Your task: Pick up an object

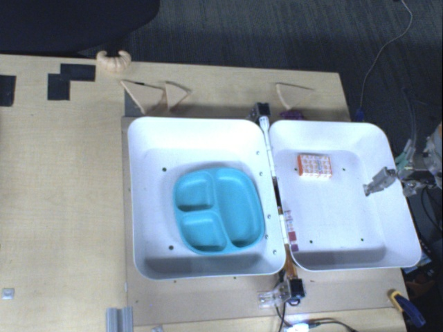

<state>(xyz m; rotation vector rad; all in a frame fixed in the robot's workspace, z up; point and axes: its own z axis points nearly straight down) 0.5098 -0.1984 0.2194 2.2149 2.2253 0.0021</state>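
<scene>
A blue divided plate [219, 209] with three compartments lies flat in the left bin [149, 185]. A small red-and-white patterned packet [314, 165] lies near the back of the right bin [346, 244]. My gripper [381, 181] reaches in over the right rim of the right bin, roughly a hand's width right of the packet and slightly nearer the front. It is apart from the packet, and I see nothing in it. The wrist behind it is cut off by the view's right edge.
The bins sit side by side on a pale wooden bench [62, 206], joined by a central divider [273, 185]. Cables and a clip [287, 292] lie at the front between the bins. Dark floor lies beyond the bench's back edge.
</scene>
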